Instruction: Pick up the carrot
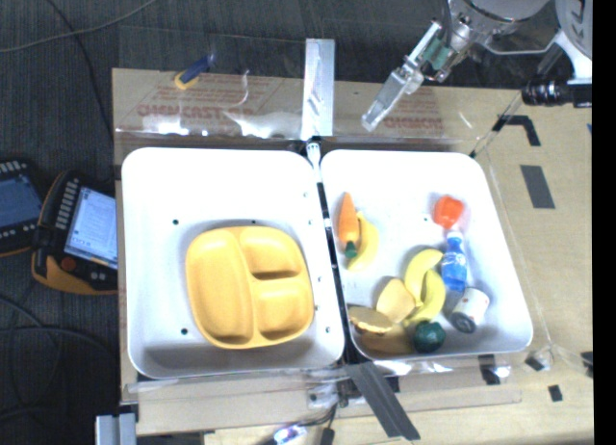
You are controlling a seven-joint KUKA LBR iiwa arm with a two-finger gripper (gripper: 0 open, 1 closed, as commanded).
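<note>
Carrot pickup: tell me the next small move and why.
Probably bring the gripper down and leftward over the carrot. It hangs above the bench beyond the right bin's far rim, holding nothing, while the carrot lies by that bin's left wall, touching a small yellow piece.

You see two smooth, glossy white plastic bins (pixel 144 241); the left holds a matt yellow plastic tray (pixel 250 284). The carrot (pixel 346 219) looks smooth and matt orange. The gripper (pixel 371 120) fingers appear translucent plastic.
</note>
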